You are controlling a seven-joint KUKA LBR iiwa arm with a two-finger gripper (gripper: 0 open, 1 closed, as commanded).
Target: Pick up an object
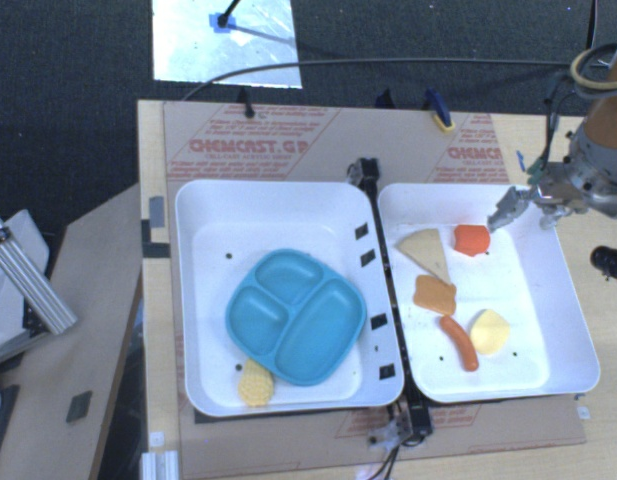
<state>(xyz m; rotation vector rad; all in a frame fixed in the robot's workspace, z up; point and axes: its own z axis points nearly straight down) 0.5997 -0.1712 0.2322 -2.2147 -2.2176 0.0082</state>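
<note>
Camera view
Arm: a grey arm is seen entering from the right, above the far right corner of the right bin; an orange band is visible near the top of the frame.
Gripper: the gripper is held over the far right part of the right bin. Its two fingers are seen spread apart, one pointing toward the orange-red piece and the other toward the bin's right rim. Nothing is seen between them.
Right bin: a shallow white bin in which five small food pieces are laid.
Orange-red piece: a rounded piece is placed near the far wall, just beside the tip of the nearer finger; contact cannot be judged.
Pale wedge: a cream triangular piece is found left of the orange-red piece.
Toast-coloured piece: an orange-brown slab lies just below the wedge.
Sausage: a red-orange sausage is laid at a slant, touching or nearly touching the slab.
Yellow piece: a pale yellow rounded piece sits just beside the sausage.
Left bin: a white bin in which a blue divided plate is laid.
Corn piece: a yellow cob is seen at the plate's near edge.
</note>
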